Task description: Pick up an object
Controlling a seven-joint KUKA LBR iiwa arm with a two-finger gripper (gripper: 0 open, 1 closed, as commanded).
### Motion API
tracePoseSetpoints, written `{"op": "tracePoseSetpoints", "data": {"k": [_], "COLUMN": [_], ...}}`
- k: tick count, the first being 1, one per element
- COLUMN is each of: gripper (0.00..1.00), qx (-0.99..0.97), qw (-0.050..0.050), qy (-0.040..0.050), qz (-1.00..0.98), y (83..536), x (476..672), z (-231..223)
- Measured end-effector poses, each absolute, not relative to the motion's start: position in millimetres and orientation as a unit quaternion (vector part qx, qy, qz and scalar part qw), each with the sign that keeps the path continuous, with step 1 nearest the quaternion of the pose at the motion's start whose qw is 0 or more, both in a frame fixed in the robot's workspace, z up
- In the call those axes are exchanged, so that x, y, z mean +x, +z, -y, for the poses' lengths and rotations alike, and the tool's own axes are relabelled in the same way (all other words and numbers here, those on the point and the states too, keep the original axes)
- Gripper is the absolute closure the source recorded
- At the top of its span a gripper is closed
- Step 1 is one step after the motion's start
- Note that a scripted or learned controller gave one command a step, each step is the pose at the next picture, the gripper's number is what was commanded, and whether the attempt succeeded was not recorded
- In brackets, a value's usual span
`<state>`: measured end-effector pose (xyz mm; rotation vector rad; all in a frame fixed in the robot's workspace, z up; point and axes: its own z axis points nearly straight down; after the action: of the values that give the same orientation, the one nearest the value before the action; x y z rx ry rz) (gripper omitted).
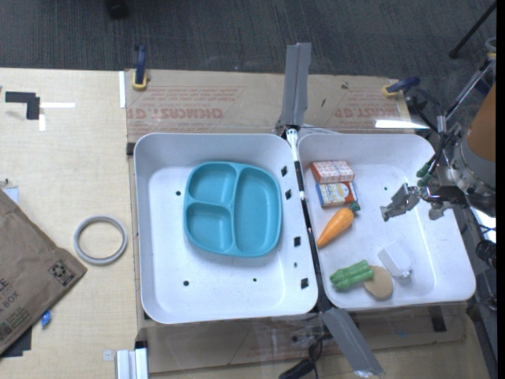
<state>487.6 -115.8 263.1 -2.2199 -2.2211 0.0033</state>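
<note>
Gripper: my gripper (398,202) hung over the right bin (454,294), toward its right side; from this slanted view I could not tell how it was set, and I saw nothing in its hold.
Nearest thing: a small clear plastic piece (395,260) lay just below me on the bin floor — hard to read against the white, probably light and slick, a poor first choice.
Carrot: the orange toy carrot (335,225) lay tilted near the bin's left wall, well apart from me. I judged it light and stiff, with a smooth, tapering body — best taken across its thicker middle, not the narrow tip, where it could squirt out.
Box: a small printed carton (333,181) sat just above the carrot, flat faces up. Light and likely crushable; I would have closed on its two long sides, gently.
Green piece: a knobbly green toy vegetable (350,275) rested near the front wall, touching or almost touching a round tan piece (379,283). Crowding made a clean hold there doubtful.
Left bin: the left bin (150,212) carried a blue divided tray (233,208) — wide, shallow, awkward for two fingers.
Counter: a tape ring (100,238) lay on the counter (63,172) outside the bins.
Best pick: the carrot, in my judgement.
</note>
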Motion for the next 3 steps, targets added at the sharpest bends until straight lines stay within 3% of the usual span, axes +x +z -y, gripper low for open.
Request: {"op": "tracePoseSetpoints", "data": {"k": [1, 2, 3], "gripper": [0.00, 0.00, 0.00], "qx": [-0.686, -0.652, -0.719], "qw": [0.001, 0.000, 0.001], "qy": [0.0014, 0.0010, 0.0013], "qz": [0.727, 0.758, 0.695], "y": [190.2, 217.5, 143.4], "x": [523.6, 546.6, 529.7], "z": [65.0, 35.3, 98.0]}}
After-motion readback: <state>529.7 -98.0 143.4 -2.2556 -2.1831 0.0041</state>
